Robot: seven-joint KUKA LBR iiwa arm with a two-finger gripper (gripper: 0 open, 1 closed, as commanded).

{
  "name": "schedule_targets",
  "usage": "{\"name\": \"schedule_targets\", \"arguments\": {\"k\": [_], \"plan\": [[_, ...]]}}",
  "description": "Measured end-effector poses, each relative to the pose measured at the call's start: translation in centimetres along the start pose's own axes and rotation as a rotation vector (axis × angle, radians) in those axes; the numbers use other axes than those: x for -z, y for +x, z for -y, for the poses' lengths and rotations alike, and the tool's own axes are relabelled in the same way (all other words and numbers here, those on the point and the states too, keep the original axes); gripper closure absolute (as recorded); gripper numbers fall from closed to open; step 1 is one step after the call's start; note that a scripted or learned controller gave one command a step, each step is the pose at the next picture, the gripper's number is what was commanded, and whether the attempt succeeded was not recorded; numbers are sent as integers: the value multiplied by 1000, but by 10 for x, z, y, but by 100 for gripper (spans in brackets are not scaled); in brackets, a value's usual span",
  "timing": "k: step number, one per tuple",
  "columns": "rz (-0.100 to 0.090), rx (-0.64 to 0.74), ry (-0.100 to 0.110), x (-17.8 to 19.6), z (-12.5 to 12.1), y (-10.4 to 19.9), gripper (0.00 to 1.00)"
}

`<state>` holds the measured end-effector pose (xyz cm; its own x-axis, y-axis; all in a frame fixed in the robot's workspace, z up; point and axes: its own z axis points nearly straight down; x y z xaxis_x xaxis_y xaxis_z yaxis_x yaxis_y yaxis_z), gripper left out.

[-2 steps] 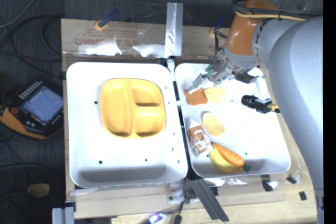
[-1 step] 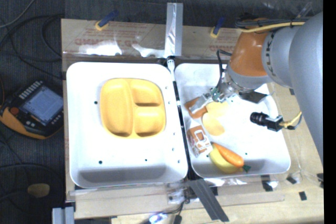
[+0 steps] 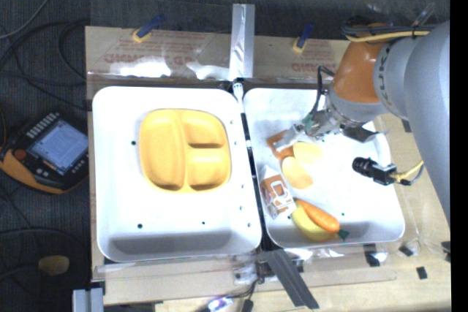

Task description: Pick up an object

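The right bin [image 3: 380,219] holds the loose objects. Near its left wall lies a brown-orange piece [image 3: 278,141]. Beside it lie two pale yellow rounded pieces [image 3: 306,153] [image 3: 296,172]. Toward the front are a small brown-and-white packet [image 3: 276,193], an orange carrot [image 3: 320,215] and a yellow fruit [image 3: 308,227] under the carrot. My gripper [image 3: 306,129] reaches down from the right, below the orange band [image 3: 357,77], and hangs just above the upper pale piece and the brown-orange piece. Its tip is small and partly blurred.
The left bin [image 3: 117,215] carries a yellow divided tray [image 3: 184,148]. A black fitting with a cable [image 3: 371,169] sits over the right bin's right side. A handheld pendant [image 3: 45,151] lies on the floor at far left.
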<state>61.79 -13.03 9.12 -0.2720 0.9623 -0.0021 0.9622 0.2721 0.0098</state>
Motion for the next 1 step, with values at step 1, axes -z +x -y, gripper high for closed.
{"name": "schedule_targets", "arguments": {"k": [1], "plan": [[2, 2, -2, 11, -1, 0, 100]]}}
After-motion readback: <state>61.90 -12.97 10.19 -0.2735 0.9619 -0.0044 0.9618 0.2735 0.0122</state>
